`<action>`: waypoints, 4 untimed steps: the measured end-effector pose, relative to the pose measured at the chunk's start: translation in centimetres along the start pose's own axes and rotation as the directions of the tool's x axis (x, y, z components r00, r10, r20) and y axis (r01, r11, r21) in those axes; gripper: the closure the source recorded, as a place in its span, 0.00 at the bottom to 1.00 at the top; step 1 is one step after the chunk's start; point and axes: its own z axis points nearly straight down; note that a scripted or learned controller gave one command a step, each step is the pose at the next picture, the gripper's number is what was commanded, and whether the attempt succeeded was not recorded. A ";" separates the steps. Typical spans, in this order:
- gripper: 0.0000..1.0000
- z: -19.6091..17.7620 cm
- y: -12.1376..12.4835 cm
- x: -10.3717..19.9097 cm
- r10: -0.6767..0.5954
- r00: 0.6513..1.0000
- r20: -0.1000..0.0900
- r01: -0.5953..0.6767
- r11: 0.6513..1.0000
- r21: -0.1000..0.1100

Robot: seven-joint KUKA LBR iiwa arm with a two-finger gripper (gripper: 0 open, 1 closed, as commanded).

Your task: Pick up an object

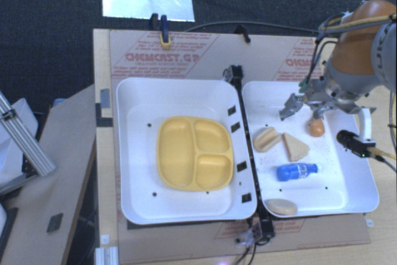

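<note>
While over right bin (363, 195) | fingers (289, 110) seemingly wide, unladen | bench (155, 49) wooden | floor dark

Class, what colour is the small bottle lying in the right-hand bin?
Blue, with a white label. The bottle shows best in the camera view, lying on its side.

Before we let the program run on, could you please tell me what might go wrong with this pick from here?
The gripper hovers over bare bin floor, so closing here would likely grab nothing.
The small orange piece lies close by under the wrist, so a descent may knock it aside.
The bread roll and wedge lie nearly touching, so a grasp on one could push the other.
</note>
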 end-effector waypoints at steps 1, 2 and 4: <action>0.00 -0.8 0.3 0.0 -0.002 1.000 0.001 0.002 1.000 -0.013; 0.00 3.6 0.9 0.6 -0.004 1.000 0.001 0.004 1.000 -0.012; 0.00 9.6 1.3 0.4 0.000 1.000 0.002 0.000 1.000 -0.014</action>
